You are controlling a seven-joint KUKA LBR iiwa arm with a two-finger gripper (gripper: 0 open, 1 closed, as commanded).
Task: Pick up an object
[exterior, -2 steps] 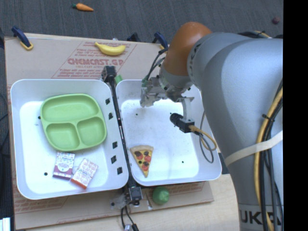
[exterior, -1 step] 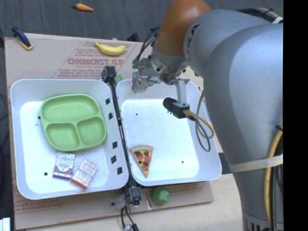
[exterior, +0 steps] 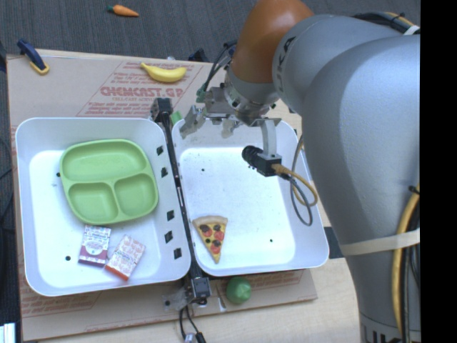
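Where the pizza slice point(exterior: 211, 236) lies: flat on the floor of the right bin point(exterior: 246, 191), close to its near-left corner, tip pointing to the near edge, nothing touching it.
Tool point(exterior: 213, 120): over the far edge of the right bin, toward its far-left corner, well apart from the pizza slice; whether it is open or closed cannot be told, and nothing can be seen gripped in it.
Arm point(exterior: 350, 127): grey and bulky, it reaches in from the right and covers the right bin's far-right corner; its orange band point(exterior: 268, 34) sits just above the tool.
Black fitting point(exterior: 260, 158): hangs below the wrist over the far half of the right bin, with a yellow cable point(exterior: 303, 191) looping toward the bin's right edge.
Left bin point(exterior: 36, 191): side by side with the right bin, their long edges touching.
Green plate point(exterior: 108, 179): three compartments, in the middle of the left bin toward its far edge.
Two packets point(exterior: 111, 251): side by side by the near edge of the left bin, just below the plate.
Cardboard sheet point(exterior: 107, 91): printed in red, lies on the tabletop under both bins.
Banana point(exterior: 164, 71): on the cardboard's far edge, beyond the bins.
Green ball point(exterior: 238, 289): on the cardboard's near edge, just outside the right bin.
Carrot point(exterior: 123, 10): on the dark floor beyond the tabletop.
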